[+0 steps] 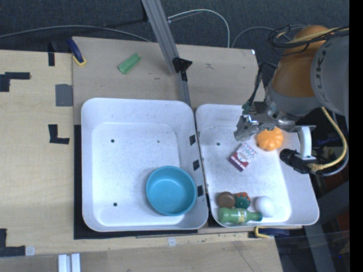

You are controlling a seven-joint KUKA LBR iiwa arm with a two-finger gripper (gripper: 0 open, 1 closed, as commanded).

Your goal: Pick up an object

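Note:
My gripper (247,130) hangs over the upper part of the right bin (218,130), beneath the grey arm with its orange band. An orange round fruit (269,139) lies just right of the fingers, touching or very near them. A small red-and-white packet (243,156) lies just below the gripper. At the bin's near edge sit a brown item (226,199), a green bottle (238,215) and a white egg-like ball (265,206). A blue bowl (171,190) rests in the left bin (113,152). I see nothing between the fingers.
A green block (129,63) lies on the bench behind the left bin. A grey pole (163,30) slants down to the bins' divide. Cables trail at the right beside the arm.

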